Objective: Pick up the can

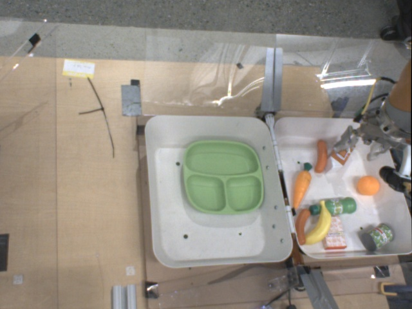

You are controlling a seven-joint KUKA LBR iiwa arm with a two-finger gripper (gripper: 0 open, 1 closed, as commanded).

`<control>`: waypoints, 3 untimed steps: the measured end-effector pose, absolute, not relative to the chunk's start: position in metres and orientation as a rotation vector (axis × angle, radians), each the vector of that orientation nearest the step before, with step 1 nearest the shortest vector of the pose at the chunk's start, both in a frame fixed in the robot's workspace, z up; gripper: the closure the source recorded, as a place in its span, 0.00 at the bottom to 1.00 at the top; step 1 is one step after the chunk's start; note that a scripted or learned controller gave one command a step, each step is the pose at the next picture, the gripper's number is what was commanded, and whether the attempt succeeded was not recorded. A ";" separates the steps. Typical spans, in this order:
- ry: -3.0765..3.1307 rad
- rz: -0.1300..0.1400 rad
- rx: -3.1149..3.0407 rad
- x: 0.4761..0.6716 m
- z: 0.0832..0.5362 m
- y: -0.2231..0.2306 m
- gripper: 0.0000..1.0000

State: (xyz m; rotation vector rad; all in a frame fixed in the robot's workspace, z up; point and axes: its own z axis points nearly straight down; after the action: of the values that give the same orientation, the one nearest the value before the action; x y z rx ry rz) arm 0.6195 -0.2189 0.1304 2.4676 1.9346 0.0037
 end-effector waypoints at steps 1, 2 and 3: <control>1.700 0.036 2.616 0.624 0.108 -0.236 0.00; 1.702 0.047 2.602 0.627 0.123 -0.236 1.00; 1.704 0.046 2.601 0.627 0.123 -0.236 0.00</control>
State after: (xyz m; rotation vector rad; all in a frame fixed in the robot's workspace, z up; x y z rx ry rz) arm 0.6271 -0.2358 0.1230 2.6006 1.7043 0.0464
